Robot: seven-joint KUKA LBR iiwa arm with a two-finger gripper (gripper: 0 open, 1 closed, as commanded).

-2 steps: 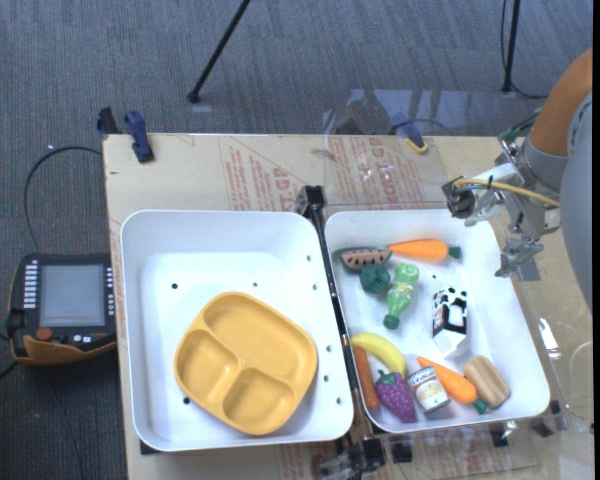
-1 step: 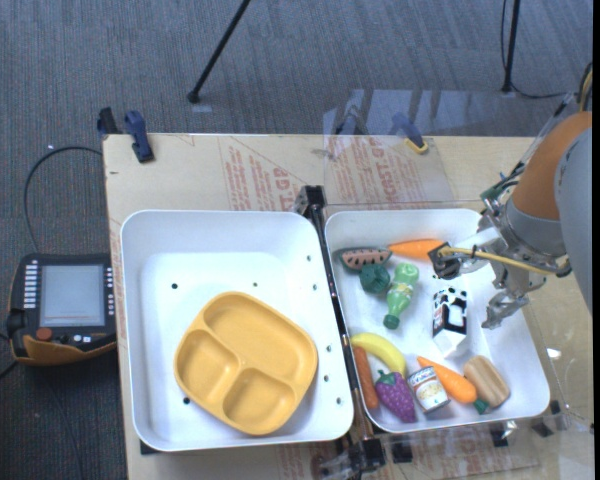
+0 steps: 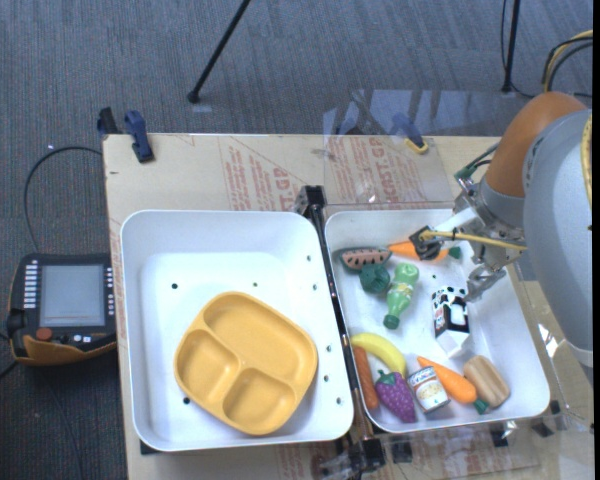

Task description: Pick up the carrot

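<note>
Hovering by the carrot

My gripper (image 3: 477, 268), finger state unclear, sits right of centre; the milk carton (image 3: 450, 313) beside the carrot (image 3: 447, 379) could get snagged instead.

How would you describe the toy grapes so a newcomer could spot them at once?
Look in the right-hand white bin, along its near edge. The grapes lie there below a yellow banana and beside a small can. They alone are purple.

Yellow tray (image 3: 245, 362) in left bin (image 3: 150, 258) (three compartments); banana (image 3: 379, 349) right.
</note>
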